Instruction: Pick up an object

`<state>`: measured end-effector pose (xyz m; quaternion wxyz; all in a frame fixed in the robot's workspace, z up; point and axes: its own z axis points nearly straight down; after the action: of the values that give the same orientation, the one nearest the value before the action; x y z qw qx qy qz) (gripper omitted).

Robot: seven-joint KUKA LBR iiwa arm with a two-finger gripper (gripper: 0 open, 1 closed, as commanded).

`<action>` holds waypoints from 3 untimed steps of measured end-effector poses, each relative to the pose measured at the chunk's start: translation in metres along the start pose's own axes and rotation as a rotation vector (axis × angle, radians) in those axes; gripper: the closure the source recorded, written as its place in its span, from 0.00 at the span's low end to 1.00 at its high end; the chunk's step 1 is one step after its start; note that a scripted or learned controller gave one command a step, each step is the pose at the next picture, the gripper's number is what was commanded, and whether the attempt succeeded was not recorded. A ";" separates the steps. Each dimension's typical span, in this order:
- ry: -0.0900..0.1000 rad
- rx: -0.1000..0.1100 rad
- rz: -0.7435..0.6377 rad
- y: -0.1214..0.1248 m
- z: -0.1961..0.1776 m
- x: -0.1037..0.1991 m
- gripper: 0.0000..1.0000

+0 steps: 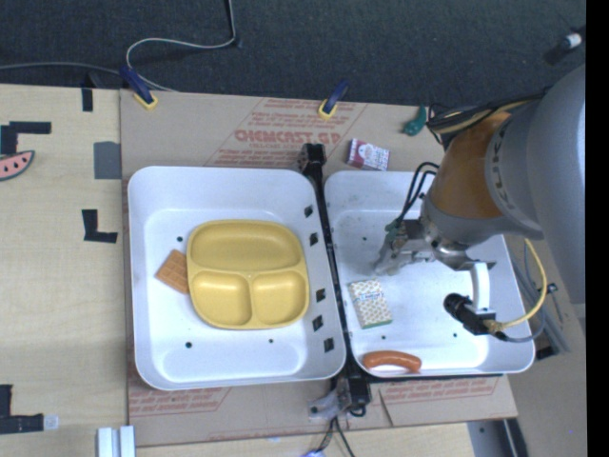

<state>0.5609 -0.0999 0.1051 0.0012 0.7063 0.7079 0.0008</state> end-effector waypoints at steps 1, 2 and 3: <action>0.000 0.000 0.000 0.000 0.000 0.000 0.00; 0.002 0.001 -0.001 0.000 -0.009 0.001 1.00; 0.002 0.001 -0.001 0.000 -0.009 0.001 0.00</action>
<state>0.5609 -0.0989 0.1141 0.0002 0.7059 0.7083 0.0011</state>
